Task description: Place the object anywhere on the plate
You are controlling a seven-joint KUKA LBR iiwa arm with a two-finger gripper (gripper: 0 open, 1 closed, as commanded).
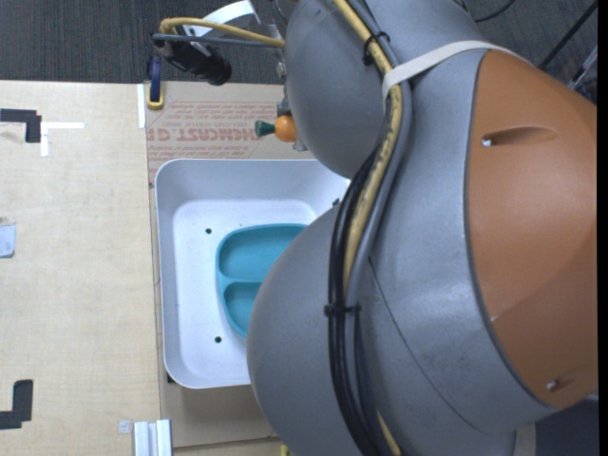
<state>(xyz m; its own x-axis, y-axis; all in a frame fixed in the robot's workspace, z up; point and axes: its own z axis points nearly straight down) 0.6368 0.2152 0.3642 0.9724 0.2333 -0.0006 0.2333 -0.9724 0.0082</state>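
Here | blue plate (pixel 255 266) in white bin (pixel 185 283) | grey arm (pixel 427 255) covers it | pincer state: cannot tell

We're looking down at the big grey arm (pixel 427 255), its orange band (pixel 541 217) at three o'clock, sprawling across most of the view. Under it, at seven o'clock, we catch a white bin (pixel 190 283) with a blue divided plate (pixel 249 274) inside, half hidden by the arm. The pale counter (pixel 76 255) runs off toward nine o'clock.
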